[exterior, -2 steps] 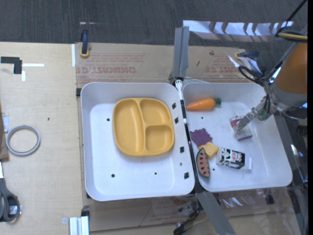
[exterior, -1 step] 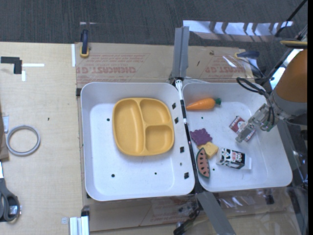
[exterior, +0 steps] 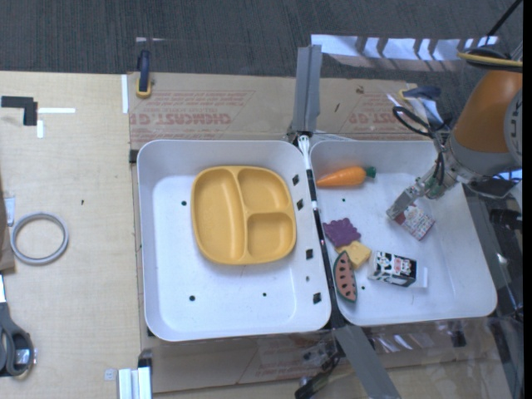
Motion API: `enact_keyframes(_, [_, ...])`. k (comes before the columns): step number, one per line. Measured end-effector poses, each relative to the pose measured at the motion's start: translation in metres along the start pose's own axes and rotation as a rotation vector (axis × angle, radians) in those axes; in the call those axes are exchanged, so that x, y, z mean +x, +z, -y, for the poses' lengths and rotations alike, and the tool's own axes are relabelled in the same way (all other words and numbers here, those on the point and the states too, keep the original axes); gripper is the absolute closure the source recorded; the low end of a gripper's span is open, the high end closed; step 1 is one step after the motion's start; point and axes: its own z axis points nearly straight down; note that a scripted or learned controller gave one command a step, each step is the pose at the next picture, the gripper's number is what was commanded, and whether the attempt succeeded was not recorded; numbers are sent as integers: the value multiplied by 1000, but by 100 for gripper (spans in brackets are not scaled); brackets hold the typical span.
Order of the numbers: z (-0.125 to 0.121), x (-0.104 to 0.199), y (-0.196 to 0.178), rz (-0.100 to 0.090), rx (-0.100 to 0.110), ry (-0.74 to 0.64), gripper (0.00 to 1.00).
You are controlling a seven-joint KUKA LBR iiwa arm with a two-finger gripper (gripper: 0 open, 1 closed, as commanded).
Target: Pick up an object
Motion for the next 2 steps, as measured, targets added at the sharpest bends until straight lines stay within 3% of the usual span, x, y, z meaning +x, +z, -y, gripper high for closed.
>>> enact_keyframes(1, [0, 0, -8, 1, 2, -2, 100])
enact_keyframes(2, [16, 64, -116, -2, 1, -13, 100])
